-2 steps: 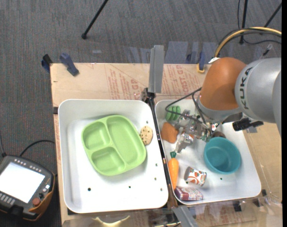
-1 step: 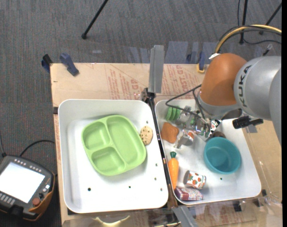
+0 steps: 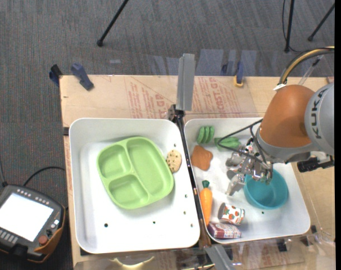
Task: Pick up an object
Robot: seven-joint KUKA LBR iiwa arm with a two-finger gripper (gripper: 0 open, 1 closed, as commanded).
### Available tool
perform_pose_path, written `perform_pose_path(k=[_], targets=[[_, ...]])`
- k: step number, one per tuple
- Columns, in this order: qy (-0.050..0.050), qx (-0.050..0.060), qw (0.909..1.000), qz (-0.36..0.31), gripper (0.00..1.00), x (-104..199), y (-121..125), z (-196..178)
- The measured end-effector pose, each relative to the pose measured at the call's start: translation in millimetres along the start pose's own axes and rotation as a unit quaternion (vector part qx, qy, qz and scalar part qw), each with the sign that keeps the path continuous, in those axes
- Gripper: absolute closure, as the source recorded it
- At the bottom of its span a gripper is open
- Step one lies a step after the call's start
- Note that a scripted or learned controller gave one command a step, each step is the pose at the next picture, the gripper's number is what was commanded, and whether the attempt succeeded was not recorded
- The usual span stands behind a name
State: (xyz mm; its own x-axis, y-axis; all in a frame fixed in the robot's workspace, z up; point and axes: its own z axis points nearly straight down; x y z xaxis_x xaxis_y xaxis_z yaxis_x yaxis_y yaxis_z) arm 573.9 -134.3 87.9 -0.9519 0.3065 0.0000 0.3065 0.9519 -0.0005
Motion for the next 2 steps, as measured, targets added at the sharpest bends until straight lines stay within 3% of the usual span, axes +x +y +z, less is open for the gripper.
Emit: perform_pose_path(k=[2], targets=[[-0.001, -0.001, 1.0, -0.004, 0.0, -12.3, -23.3, 0.1]])
